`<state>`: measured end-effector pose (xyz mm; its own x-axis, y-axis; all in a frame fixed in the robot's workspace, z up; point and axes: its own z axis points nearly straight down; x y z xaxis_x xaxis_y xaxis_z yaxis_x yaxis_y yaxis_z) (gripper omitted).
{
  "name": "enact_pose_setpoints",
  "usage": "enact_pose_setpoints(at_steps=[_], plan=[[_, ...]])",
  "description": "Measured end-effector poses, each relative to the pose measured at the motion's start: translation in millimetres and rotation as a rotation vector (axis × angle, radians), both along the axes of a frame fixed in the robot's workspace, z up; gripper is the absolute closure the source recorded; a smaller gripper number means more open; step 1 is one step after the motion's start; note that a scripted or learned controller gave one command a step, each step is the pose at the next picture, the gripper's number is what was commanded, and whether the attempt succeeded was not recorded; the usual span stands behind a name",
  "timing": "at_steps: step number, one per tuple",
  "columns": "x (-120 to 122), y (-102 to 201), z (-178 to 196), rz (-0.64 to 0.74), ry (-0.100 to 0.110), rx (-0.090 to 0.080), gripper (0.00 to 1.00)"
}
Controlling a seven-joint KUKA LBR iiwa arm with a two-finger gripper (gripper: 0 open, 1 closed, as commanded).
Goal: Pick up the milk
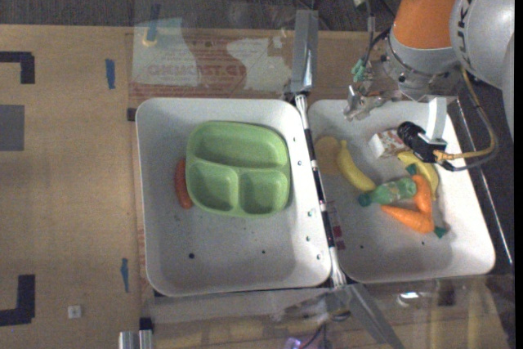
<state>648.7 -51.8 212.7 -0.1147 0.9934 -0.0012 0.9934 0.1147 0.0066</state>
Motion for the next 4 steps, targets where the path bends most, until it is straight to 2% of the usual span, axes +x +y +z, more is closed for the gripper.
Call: enact_pose_setpoints(at_steps=[1, 2, 3, 4], plan=[[1.1, -0.4, 10.9, 0.0, -0.004, -0.001, 1.0], [1.1, -0.2, 10.7, 0.0, -0.004, -0.001, 0.0], [3.9, -71.2, -13.3, 0.088, 0.003, -0.002, 0.0], [9.2, -116.6, -94.7, 0.107, -0.036, -0.009, 0.0]])
